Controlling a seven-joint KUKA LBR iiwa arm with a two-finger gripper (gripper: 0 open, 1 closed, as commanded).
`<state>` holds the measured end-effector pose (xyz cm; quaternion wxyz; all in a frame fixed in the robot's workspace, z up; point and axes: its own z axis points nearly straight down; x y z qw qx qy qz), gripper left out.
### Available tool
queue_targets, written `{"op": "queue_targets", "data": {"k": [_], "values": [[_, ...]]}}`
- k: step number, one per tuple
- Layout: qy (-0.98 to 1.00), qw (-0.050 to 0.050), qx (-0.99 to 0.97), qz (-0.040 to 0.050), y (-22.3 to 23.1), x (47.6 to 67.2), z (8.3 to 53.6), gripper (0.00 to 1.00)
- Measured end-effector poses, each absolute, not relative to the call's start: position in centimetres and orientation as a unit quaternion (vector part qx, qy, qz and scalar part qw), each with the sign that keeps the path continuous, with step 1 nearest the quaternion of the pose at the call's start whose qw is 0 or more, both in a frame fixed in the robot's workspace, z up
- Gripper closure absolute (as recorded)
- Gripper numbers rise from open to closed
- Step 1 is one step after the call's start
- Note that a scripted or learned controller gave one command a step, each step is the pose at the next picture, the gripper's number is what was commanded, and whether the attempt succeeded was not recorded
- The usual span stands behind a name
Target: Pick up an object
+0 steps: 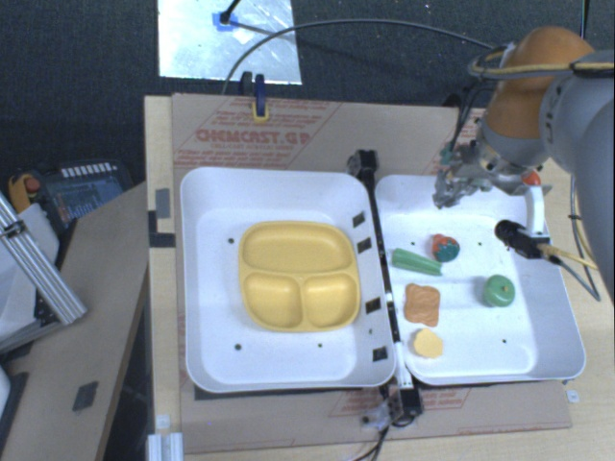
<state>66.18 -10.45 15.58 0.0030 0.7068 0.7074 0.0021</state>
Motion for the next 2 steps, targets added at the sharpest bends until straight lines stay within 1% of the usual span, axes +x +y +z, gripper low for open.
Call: {"op": "queue_targets", "data": {"k": [1, 2], "values": [[0.707, 0.004, 0.707, 0.0024, -11.4, 66.5, 21.4, 1.00], [0.709, 0.003, 0.706, 0.0020, -11.5, 66.7, 26.2, 1.00]]}}
